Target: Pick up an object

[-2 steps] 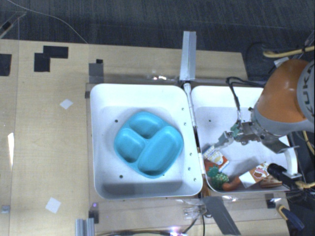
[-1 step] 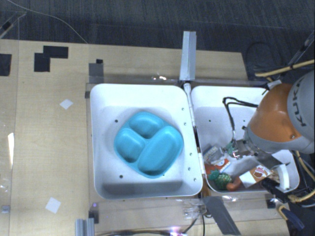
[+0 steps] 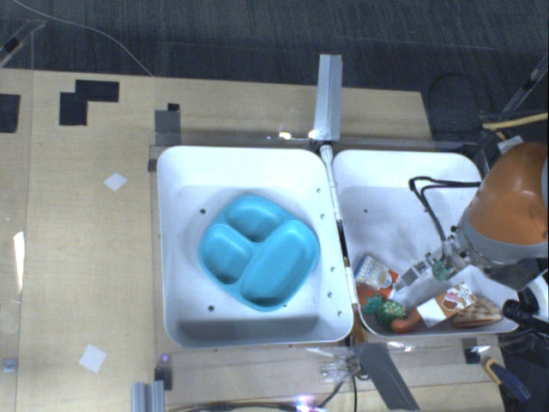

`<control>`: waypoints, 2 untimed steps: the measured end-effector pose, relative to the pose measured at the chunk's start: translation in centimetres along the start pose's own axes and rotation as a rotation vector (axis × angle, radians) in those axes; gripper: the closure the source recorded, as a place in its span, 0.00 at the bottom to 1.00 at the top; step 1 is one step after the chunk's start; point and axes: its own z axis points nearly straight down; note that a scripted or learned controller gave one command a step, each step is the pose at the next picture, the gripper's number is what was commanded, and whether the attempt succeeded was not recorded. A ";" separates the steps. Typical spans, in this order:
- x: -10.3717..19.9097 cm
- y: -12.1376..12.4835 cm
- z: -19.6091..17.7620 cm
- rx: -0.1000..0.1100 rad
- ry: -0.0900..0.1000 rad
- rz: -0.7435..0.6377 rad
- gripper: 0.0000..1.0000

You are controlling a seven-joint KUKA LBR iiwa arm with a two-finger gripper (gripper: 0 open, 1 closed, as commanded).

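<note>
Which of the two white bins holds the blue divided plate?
The left bin holds the blue divided plate; the right bin holds small packets.

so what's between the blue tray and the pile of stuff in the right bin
In the camera view, the blue tray and the pile are separated by bare left bin floor and the two bins' adjoining rims.

I see a blue divided plate (image 3: 259, 251) lying flat in the middle of the left bin (image 3: 176, 230), three compartments facing up. In the right bin's (image 3: 386, 187) near edge, small items crowd together: a white and orange packet (image 3: 372, 270) at the left, a green and orange vegetable toy (image 3: 395, 312) beside it, and a brown printed packet (image 3: 467, 305) further right.
</note>
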 end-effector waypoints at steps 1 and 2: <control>0.4 5.5 2.4 -0.009 -0.012 -0.333 0.00; 1.9 4.4 2.3 -0.019 -0.021 -0.266 0.00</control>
